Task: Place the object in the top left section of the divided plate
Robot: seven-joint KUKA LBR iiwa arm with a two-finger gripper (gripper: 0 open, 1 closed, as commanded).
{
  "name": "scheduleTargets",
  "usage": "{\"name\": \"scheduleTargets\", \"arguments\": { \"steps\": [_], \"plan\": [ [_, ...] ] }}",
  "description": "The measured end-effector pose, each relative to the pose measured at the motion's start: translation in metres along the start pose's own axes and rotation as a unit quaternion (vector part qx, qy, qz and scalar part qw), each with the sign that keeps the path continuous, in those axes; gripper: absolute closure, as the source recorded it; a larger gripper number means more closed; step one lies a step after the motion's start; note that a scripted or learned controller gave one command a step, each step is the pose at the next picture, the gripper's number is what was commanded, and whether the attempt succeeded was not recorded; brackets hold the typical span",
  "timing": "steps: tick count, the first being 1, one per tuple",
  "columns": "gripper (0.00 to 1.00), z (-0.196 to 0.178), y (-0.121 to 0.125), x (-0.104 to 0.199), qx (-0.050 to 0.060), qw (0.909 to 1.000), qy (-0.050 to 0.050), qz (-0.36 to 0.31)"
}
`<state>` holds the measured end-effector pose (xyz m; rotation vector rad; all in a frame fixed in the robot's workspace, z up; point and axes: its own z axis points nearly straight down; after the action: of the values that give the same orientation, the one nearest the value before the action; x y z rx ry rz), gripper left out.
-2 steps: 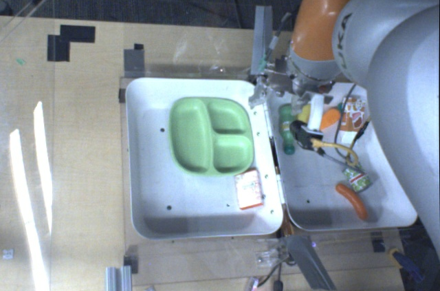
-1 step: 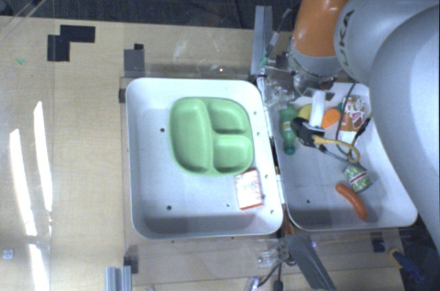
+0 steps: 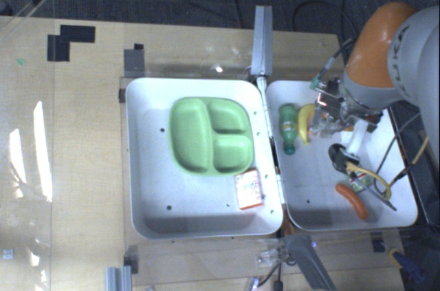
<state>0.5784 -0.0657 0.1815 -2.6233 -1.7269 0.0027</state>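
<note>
Pincer (image 3: 323,119) hangs over the right bin (image 3: 309,203) beside the banana (image 3: 305,122) and green bottle (image 3: 287,127); its grip is too blurry to tell. Green divided plate (image 3: 210,135) sits in the left bin (image 3: 148,166).

A pale green divided plate (image 3: 210,135) lies flat in the left white bin (image 3: 148,166), toward its upper middle. It is a rounded square with one long section down its left side and two smaller sections stacked on its right. All three sections hold nothing.
</note>
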Motion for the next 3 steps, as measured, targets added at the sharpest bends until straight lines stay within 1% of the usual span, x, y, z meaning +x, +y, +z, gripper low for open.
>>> {"name": "scheduleTargets", "arguments": {
  "steps": [1, 2, 3],
  "plan": [
    [1.0, 0.091, 0.015, -0.044, -0.004, 0.9996, 0.001, -0.029],
    [1.0, 0.095, 0.112, -0.07, -0.004, 0.999, 0.001, -0.044],
    [1.0, 0.06, 0.116, -0.054, 0.002, 0.9786, 0.0, -0.206]
  ]
}}
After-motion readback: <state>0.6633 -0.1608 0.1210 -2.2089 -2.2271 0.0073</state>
